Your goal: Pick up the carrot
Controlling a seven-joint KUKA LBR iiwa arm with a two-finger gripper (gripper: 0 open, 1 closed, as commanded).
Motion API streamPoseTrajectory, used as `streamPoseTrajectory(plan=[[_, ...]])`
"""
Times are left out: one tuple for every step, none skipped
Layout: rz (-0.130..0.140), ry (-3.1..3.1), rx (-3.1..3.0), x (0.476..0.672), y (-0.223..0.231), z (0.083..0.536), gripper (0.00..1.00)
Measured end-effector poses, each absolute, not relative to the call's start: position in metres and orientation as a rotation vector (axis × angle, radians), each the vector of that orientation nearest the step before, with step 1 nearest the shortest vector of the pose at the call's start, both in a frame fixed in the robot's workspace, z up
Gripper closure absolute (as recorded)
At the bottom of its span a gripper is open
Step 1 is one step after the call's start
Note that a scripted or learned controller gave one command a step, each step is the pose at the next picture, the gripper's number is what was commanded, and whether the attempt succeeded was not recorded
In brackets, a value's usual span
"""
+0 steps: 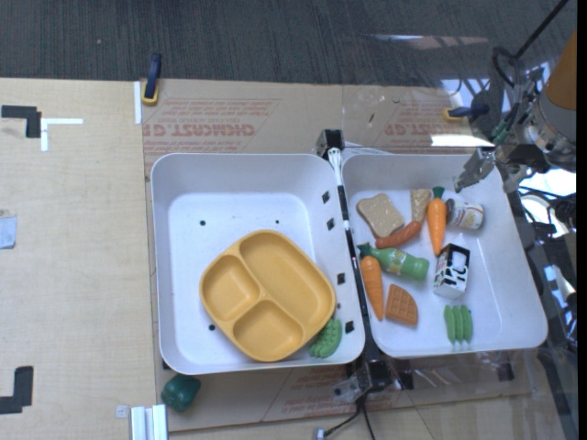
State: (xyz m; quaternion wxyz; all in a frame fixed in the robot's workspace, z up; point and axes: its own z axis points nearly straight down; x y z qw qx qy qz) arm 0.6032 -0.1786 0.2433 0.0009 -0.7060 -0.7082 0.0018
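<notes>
The grey two-finger gripper hangs over the right white bin's far edge, fingers apart — nothing between them. Just beside it, near that far edge, lies the orange plastic carrot — green top pointing away.

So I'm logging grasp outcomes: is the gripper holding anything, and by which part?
Nothing is held: the gripper hangs over the right bin's far edge, apart from the carrots.

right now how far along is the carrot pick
Nothing looks done yet. Three carrots lie in the right bin: one upright near the bread, one slanted, one by the left wall. In hand: the pincer hovers over the bin's far right corner, nothing between its fingers. Left: descend, grasp, lift.
</notes>
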Motion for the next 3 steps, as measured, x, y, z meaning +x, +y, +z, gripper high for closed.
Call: streamPoseTrajectory(plan=[[0.002,-2.232,-2.212,0.590,-0.168,0.092,0.00],[0.004,-2.229,-2.216,0.591,-0.170,0.101,1.00],[0.003,-2.206,-2.238,0.590,-0.090,0.195,1.00]])
